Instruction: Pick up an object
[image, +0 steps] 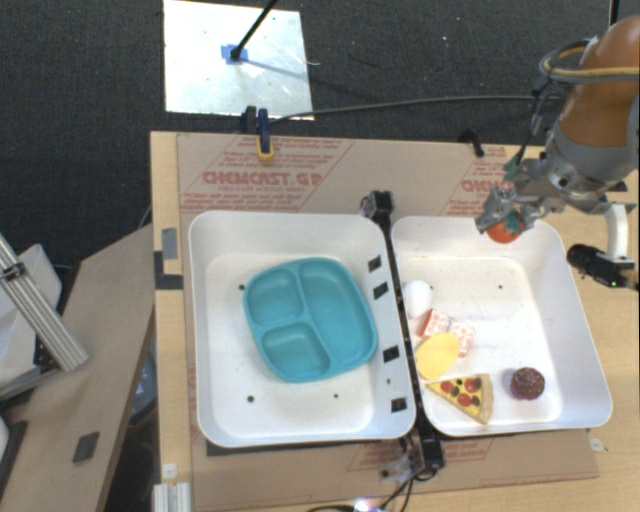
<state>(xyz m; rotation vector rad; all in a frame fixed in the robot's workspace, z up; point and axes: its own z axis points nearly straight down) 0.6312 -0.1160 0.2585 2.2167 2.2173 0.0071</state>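
My gripper (503, 222) hangs above the far edge of the right bin (570, 300), with a small orange-red object (505, 233) sitting right at the tips of my fingers (492, 218). It looks pinched between them, fingers narrowed to a small gap around it, though the object is small and half hidden by the metal, so I call the hold likely rather than firm. The object is off the bin floor, up near the back rim, well apart from everything else in the bin.

Step in hand, my read: the lift stage of the pick, grasp already made. The next move calls for a straight rise clear of the rim without jolting, since only a sliver of the object is between the fingertips and it could slip out.

Orientation of the orange-red object: roundish blob, no clear long axis or pointing end that I can make out at this size.

Other items in the right bin: white egg-like ball (416, 296) by the divider, a pink-and-white wafer block (441, 326) just beside it, a yellow disc (437, 355) touching below that, a pizza slice (463, 394) with its tip pointing toward the left bin, and a dark red round thing (527, 382) near the right wall. The left bin (215, 300) holds a teal divided plate (309, 318), tilted a bit clockwise.
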